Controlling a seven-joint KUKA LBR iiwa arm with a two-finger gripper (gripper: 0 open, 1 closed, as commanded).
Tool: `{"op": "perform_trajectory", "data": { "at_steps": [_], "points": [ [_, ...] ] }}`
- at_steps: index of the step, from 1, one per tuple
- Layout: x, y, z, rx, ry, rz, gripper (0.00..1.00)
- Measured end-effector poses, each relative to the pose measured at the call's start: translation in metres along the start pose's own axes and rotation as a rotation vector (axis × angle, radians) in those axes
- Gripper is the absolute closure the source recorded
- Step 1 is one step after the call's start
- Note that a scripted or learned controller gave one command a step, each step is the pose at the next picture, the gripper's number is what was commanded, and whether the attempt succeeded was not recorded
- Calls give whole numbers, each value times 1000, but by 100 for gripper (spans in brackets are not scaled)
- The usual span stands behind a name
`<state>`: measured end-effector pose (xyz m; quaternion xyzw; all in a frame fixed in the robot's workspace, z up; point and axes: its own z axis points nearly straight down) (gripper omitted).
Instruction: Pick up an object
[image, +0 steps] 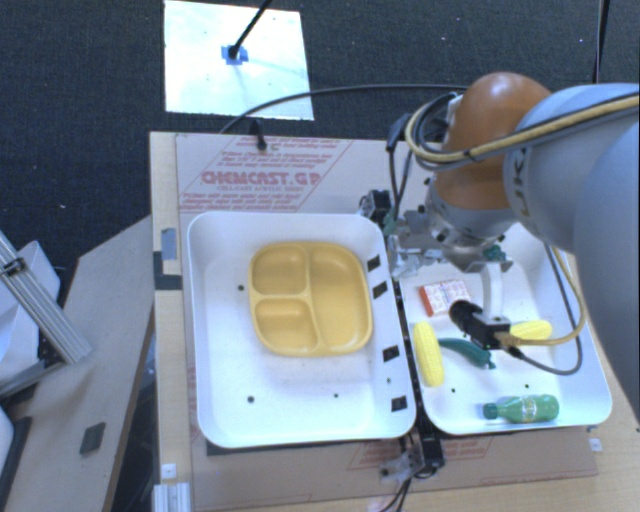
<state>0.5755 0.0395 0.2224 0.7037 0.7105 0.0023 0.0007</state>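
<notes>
1 fixed camera looks down at a slant on 2 white bins (215, 400); the arm (580, 170) enters from the right.

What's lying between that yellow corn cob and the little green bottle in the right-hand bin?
In the camera view, the stretch between the corn cob and the green bottle is bare white bin floor. The green-handled pliers lie just above that line.

Glossy yellow plastic tray (310, 298) in smooth white plastic bin (215, 330).
</notes>
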Motion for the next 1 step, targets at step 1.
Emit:
{"op": "perform_trajectory", "data": {
  "at_steps": [1],
  "points": [
    [59, 21, 3, 1, 0, -1, 100]
  ]
}}
